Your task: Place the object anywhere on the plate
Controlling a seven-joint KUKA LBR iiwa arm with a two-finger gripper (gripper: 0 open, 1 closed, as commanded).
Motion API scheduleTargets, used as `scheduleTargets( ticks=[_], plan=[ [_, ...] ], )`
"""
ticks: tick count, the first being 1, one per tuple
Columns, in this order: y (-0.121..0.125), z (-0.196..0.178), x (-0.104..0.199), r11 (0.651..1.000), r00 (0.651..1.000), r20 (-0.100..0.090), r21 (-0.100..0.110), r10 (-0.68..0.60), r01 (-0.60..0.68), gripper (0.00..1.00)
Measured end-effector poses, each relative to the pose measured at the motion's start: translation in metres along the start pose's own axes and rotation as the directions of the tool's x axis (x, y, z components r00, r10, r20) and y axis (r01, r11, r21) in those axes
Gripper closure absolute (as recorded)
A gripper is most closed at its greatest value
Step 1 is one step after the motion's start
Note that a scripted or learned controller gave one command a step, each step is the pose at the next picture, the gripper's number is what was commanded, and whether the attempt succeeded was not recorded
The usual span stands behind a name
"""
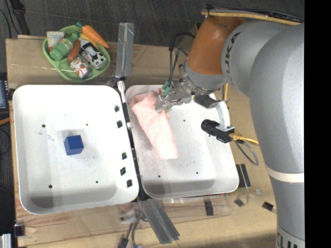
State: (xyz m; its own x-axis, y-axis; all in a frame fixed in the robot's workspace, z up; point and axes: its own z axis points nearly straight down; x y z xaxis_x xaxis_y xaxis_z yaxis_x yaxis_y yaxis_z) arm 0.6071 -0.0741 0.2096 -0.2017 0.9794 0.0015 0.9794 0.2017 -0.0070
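A pink cloth (155, 125) lies in the right bin (207, 164), running from the bin's upper left corner down toward its middle. My gripper (164, 101) is low over the cloth's upper end, against its top right edge, with the grey arm and its orange band (212, 45) rising behind it. A small blue cube (74, 144) sits alone in the left bin (62, 190), well away from the gripper. A green plate-like bowl (58, 68) stands on the bench beyond the left bin.
The green bowl holds several toy foods, among them a carrot (93, 34). A metal bar (124, 50) stands between the bins at the back. A black fitting with a yellow cable (222, 132) hangs over the right bin's right side.
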Motion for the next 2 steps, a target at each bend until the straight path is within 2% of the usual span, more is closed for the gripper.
scheduleTargets(
  ticks=[1,2],
  plan=[
    [0.0,-0.02,0.001,1.0,1.0,0.0,-0.002,-0.008,0.008,1.0],
    [0.005,-0.009,0.048,0.916,0.916,0.0,0.002,-0.402,0.402,1.0]
  ],
)
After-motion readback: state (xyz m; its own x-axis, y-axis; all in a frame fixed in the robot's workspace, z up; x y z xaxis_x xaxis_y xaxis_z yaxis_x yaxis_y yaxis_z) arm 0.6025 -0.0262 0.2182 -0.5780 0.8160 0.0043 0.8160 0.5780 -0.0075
